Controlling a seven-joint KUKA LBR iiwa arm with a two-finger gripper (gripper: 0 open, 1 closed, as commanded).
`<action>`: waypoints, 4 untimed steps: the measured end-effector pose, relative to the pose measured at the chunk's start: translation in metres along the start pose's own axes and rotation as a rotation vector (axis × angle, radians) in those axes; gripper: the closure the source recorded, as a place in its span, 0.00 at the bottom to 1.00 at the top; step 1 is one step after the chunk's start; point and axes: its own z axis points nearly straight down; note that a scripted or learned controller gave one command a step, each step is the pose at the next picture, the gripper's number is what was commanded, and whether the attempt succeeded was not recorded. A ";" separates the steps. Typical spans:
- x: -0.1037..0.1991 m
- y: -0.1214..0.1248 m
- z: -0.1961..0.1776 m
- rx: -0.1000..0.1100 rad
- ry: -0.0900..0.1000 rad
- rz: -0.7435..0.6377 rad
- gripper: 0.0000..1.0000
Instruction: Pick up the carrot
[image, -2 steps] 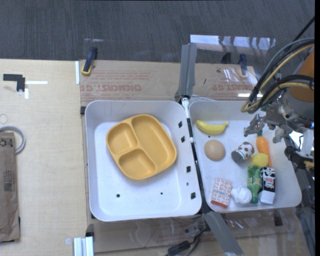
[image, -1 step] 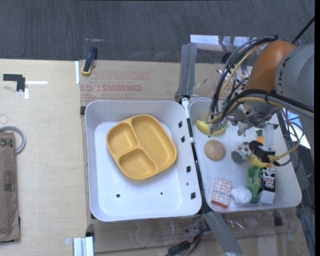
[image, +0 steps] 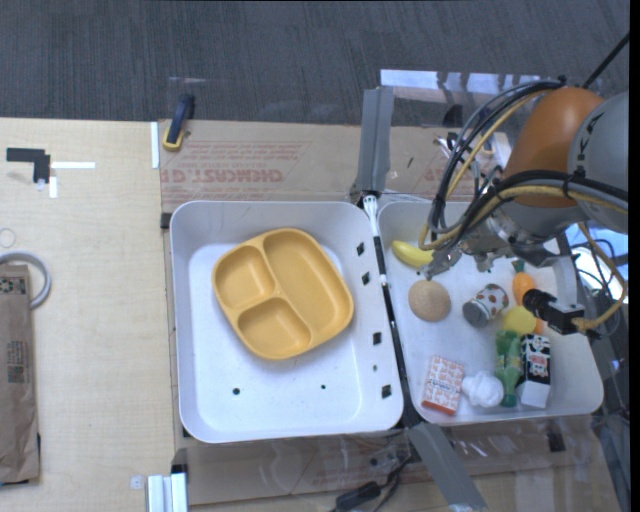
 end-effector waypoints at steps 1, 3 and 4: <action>-0.050 0.013 -0.005 -0.003 -0.002 -0.295 0.00; -0.009 0.016 -0.079 -0.003 -0.001 -0.340 1.00; 0.041 0.064 -0.099 -0.003 -0.002 -0.427 1.00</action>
